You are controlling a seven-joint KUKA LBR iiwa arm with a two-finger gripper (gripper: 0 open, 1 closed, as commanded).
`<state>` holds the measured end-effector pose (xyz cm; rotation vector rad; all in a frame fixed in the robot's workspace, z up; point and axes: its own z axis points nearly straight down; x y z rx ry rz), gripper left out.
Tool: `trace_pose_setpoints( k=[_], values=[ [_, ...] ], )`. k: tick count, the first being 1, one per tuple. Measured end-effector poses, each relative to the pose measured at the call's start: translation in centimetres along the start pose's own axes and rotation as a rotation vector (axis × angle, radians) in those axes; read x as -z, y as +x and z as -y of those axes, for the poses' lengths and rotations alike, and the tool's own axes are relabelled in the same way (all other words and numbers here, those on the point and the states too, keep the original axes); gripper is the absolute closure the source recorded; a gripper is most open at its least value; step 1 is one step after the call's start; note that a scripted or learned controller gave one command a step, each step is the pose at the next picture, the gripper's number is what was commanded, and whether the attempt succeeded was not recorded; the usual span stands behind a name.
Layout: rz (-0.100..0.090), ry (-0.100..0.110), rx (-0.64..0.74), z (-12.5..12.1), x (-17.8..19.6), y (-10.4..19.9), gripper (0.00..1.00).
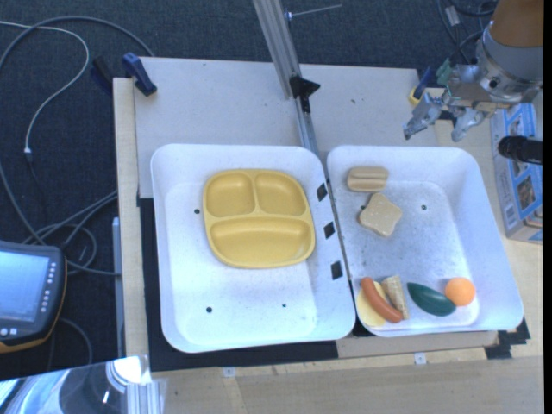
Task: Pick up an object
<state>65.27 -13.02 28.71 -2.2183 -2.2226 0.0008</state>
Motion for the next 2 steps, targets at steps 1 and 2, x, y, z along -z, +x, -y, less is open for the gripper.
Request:
trace_pose_setpoints(
  k=[1, 2],
  values=[
    [0.0, 0.0, 0.0, 0.0, 0.0, 0.0, 0.0],
    [0.0, 0.005, -0.002, 0.1, -4.4, -0.6, 0.0]
  ],
)
